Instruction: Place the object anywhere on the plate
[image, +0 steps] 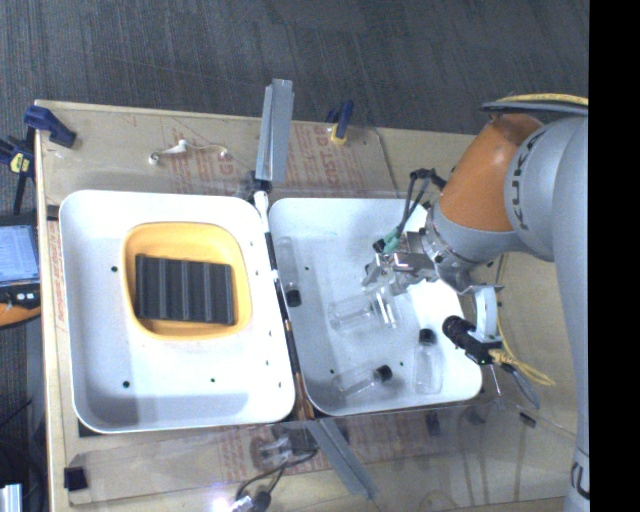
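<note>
Object: clear vial (352, 316), lying flat just left of gripper (385, 296) | Arm: reaching down over right bin (310, 250) | Fingers: state indeterminable

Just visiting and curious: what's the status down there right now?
Gripper low over right bin, above a clear vial. Two more vials lie loose nearby. Plate waits in left bin, carrying a dark rack.

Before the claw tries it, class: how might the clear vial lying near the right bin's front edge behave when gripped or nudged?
The vial looks round and lies on its side, so it probably rolls. Clear, smooth walls suggest it is slippery, light and possibly fragile.
</note>
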